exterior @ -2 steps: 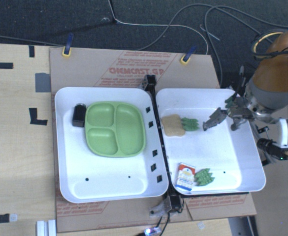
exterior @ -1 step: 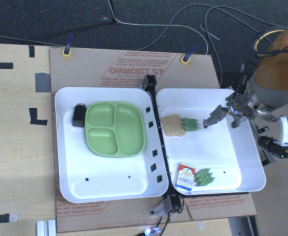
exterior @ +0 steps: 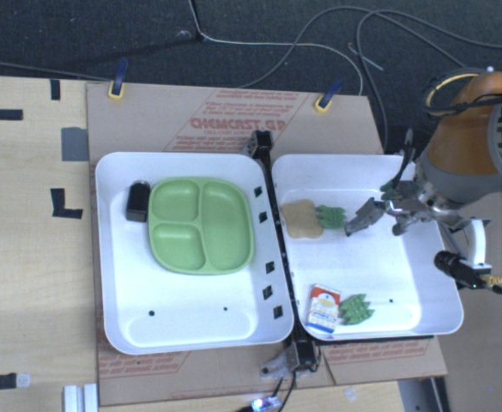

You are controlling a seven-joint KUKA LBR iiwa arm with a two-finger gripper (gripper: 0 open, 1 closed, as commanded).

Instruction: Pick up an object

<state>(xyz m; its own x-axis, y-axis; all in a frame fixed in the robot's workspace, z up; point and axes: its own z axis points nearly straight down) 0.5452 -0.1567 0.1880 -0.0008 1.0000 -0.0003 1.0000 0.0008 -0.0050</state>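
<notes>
Jaws: we see one dark finger slanting out toward eight o'clock over the right bin (exterior: 422,316), but we cannot tell how far the gripper (exterior: 359,220) is open, nor whether it has hold of anything. It sits at the end of the grey arm (exterior: 461,157), which enters from three o'clock. At nine o'clock from the fingertip, just beside it, we note a green leafy piece (exterior: 329,215), and touching that piece on its nine-o'clock side a tan, rounded flat object (exterior: 301,220). Both rest on the bin floor near the divider between the bins. At six o'clock in the same bin, near the front wall, we find a small red-and-white packet (exterior: 323,306) with a second green leafy piece (exterior: 355,309) lying against its three-o'clock edge. In the left bin (exterior: 117,299) we observe a green divided plate (exterior: 202,226) with three compartments, and a small black object (exterior: 137,201) just beside its nine-o'clock rim.
</notes>
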